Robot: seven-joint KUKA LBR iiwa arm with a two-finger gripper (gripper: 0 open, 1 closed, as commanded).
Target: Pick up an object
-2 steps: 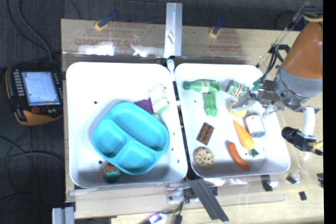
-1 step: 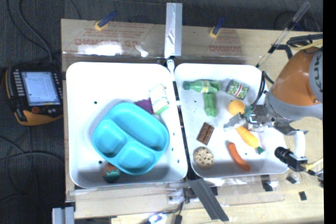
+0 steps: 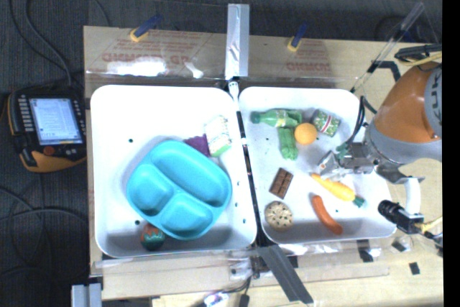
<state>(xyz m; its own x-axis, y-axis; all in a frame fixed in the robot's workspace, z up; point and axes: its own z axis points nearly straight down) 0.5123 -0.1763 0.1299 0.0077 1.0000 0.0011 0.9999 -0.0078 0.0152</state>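
Note:
My gripper point(image 3: 335, 160) hangs low over the right side of the right bin point(image 3: 305, 93), under the orange-banded wrist point(image 3: 406, 111). Just below and right of it lies a yellow banana-like toy point(image 3: 336, 188); whether they touch I cannot tell. An orange ball point(image 3: 305, 134), a small can point(image 3: 327, 124), a green bottle point(image 3: 274, 118) and a green piece point(image 3: 288, 144) lie at the bin's back. A brown chocolate bar point(image 3: 281, 183), a cookie point(image 3: 278, 214) and a red sausage point(image 3: 326, 215) lie toward the front.
The left bin point(image 3: 108, 154) holds a large blue divided plate point(image 3: 180, 187), a purple item point(image 3: 198, 145), a white packet point(image 3: 218, 135) and a small red-green toy point(image 3: 152, 236). The ridge between the bins point(image 3: 246, 169) runs down the middle. A teach pendant point(image 3: 47, 126) lies off the bench at left.

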